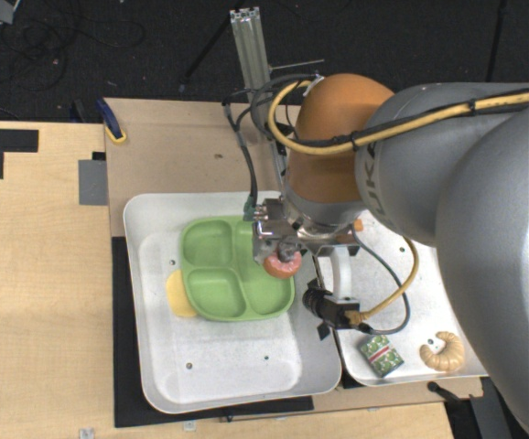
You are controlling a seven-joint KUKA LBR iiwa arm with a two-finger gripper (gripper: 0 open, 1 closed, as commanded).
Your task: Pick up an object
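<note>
Overhead, grey arm with orange band reaching in from the right, gripper [283,245] low over the left bin [228,364], finger state not discernible, pink ring-shaped object [283,264] just beneath it at the right edge of a green divided tray [219,277], yellow piece [177,295] at the tray's left, small green box [381,355] and croissant [443,350] in the right bin [385,245].

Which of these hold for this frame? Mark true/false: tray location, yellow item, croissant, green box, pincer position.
1. The green divided tray lies in the left bin. True.
2. A yellow item peeks out at the tray's left edge. True.
3. The croissant lies in the left bin. False: it is in the right bin, near its front corner.
4. The small green box sits on the tray. False: it lies in the right bin beside the croissant.
5. The pincer is over the tray's right edge, by a pink-red object. True.
</note>
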